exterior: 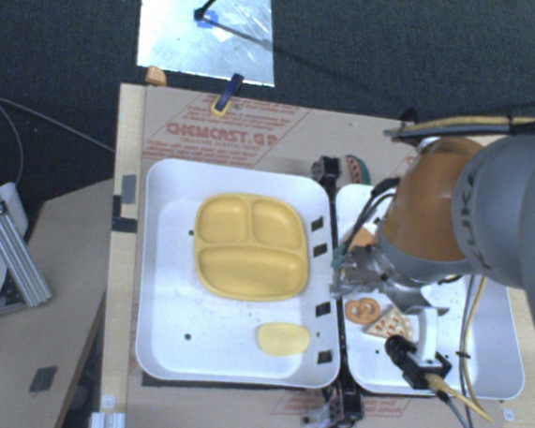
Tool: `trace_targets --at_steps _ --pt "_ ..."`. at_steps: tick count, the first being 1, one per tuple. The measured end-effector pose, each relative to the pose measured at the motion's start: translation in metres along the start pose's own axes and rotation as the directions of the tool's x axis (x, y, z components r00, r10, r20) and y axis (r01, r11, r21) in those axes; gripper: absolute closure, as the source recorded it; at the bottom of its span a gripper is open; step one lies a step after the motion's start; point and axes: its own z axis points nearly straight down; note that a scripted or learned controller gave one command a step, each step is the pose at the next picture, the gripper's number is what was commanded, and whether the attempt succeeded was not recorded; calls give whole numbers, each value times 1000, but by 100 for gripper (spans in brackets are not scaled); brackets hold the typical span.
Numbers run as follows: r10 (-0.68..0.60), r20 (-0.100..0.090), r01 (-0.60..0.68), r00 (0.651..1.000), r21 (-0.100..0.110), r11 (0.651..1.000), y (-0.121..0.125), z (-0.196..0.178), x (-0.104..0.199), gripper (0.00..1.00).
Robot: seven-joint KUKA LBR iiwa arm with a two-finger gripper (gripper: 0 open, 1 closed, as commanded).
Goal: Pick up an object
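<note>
The gripper (360, 281) is hanging over the right bin (497, 372), its grip state impossible to tell. Just beside it, a pretzel (363, 310) and a pizza slice (394, 323) are lying in that bin. Beyond the right bin's left wall, a yellow divided plate (250, 247) is sitting in the left bin (163, 274).

Two white bins: left bin (163, 274), right bin (503, 363). Left bin contents: one yellow divided plate (250, 247), one small yellow oval piece (283, 339). Right bin contents, as far as visible beside the arm: one pretzel (363, 310), one pizza slice (391, 324).
</note>
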Motion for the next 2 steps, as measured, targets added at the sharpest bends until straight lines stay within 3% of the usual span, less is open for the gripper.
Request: trace_targets --at_steps 1,2 --pt "-3 -2 3 1000 1 1000 -10 0 74 100" --pt "2 -1 -2 1000 -1 1000 -8 -11 70 100"
